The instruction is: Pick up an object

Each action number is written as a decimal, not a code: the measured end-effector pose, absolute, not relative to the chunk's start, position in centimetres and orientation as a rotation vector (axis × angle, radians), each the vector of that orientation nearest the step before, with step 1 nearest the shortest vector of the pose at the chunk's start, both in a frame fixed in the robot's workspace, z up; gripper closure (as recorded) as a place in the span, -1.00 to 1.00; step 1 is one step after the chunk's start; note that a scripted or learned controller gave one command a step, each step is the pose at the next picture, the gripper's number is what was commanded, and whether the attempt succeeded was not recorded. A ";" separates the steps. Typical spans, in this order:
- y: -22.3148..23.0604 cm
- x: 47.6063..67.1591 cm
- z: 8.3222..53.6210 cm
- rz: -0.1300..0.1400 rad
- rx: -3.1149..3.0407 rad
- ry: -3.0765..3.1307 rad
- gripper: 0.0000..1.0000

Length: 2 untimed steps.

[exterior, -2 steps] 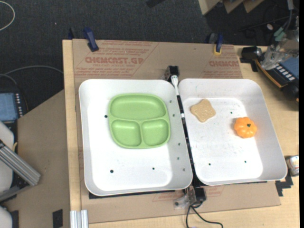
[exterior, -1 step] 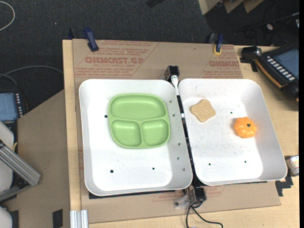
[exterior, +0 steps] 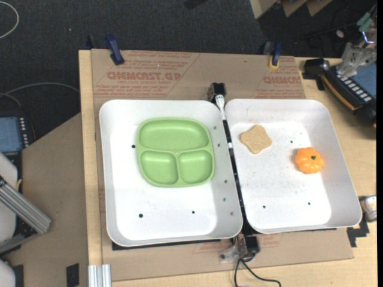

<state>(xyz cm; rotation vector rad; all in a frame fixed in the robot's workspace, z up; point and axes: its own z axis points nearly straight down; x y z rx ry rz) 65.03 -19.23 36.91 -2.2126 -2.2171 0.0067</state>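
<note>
A small orange pumpkin lies in the right white bin, close to its right wall. A tan slice of toast rests flat in the same bin, toward the back left. The left white bin holds a light green divided plate with three compartments, set toward the back of the bin.
Both bins sit side by side on a brown cardboard sheet, held by a blue clamp and a yellow-tipped clamp at the back. A black bracket sits at the seam between the bins. Dark equipment stands at the far right.
</note>
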 end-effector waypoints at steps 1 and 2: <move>-15.1 66.8 50.2 -0.016 -2.226 -2.239 1.00; -13.8 66.5 34.7 0.013 -2.212 -2.212 1.00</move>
